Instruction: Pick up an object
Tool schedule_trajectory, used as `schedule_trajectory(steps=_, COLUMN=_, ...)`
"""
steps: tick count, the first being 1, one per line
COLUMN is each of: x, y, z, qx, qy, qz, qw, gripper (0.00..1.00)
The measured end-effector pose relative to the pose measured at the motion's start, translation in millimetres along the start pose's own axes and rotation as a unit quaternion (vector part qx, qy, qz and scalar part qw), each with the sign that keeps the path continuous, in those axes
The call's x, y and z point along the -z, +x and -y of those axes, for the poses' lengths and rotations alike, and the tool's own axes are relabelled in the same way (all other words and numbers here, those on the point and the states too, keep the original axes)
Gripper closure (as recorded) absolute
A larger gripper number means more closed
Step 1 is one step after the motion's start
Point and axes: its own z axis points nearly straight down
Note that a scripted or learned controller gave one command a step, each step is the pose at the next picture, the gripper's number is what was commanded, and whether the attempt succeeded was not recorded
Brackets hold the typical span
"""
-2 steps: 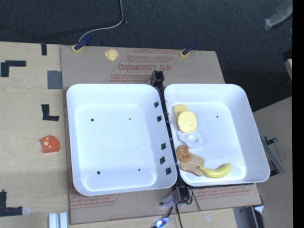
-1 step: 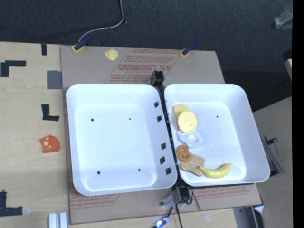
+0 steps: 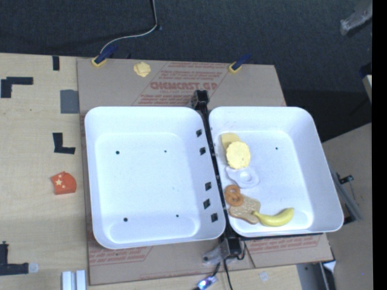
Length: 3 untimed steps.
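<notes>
From my remote station, I saw the toy banana [image 3: 276, 217] lying at the near edge of the right bin [image 3: 302, 162], just beside a tan biscuit piece [image 3: 244, 209], with a yellow round slice [image 3: 238, 154] farther back. The gripper's state I could not tell.

Smooth white plastic bins [image 3: 145, 116], cardboard base [image 3: 181, 83]

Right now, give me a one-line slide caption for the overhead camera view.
Curved yellow banana and other small toy foods clustered along the right white bin's left wall.
</notes>
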Motion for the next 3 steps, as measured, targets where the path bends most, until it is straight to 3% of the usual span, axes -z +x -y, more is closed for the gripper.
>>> schedule_trajectory(steps=1, x=-63, y=57, z=18, qx=0.001, qy=0.003, qz=-0.003, qw=1.0, gripper=0.0)
schedule_trajectory(steps=2, x=-50, y=55, z=17, qx=0.0, qy=0.0, qz=-0.002, qw=1.0, gripper=1.0)
schedule_trajectory(steps=3, x=-18, y=4, z=52, qx=-0.002, qy=0.0, qz=-0.001, qw=1.0, gripper=1.0)
